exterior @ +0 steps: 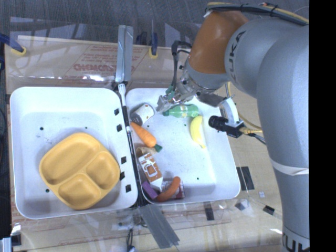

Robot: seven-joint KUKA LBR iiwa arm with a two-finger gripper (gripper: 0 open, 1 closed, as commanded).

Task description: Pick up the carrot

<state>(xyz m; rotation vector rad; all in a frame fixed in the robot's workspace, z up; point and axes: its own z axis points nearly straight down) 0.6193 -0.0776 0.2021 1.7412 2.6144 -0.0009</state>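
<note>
The carrot, orange with a small green stub at its lower right end, lies on a slant in the right bin, near that bin's left wall. My gripper hangs over the far part of the same bin, up and to the right of the carrot and apart from it. It sits right at the left end of a green bottle. Nothing of the carrot is near the gripper tip.
A small can lies just above the carrot. A banana lies right of it. A brown box and a sausage sit at the near left corner. The left bin holds a yellow divided plate.
</note>
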